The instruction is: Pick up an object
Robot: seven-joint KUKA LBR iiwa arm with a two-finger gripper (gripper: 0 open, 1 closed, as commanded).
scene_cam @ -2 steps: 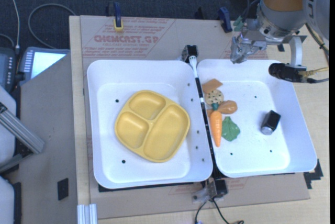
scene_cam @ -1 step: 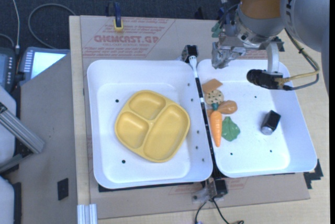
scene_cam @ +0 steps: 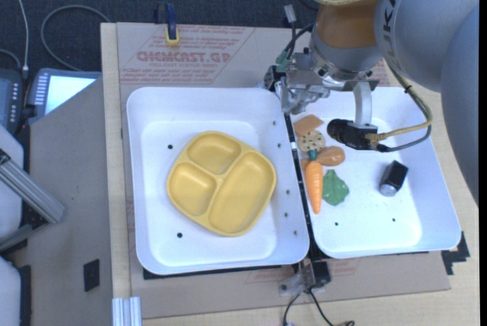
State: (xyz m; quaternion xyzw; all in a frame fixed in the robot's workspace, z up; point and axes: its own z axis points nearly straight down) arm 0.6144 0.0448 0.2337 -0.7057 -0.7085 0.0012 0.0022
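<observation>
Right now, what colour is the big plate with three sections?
Yellow; the divided plate shows best in the camera view.

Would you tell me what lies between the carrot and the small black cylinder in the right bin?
In the camera view, a green leafy toy lies right beside the carrot; from it to the black cylinder is bare white bin floor.

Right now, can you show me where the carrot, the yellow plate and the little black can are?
carrot [scene_cam: 313, 184]: camera view, middle of its orange body.
yellow plate [scene_cam: 221, 183]: camera view, divider ridge between compartments.
little black can [scene_cam: 393, 177]: camera view, its dark side.
</observation>
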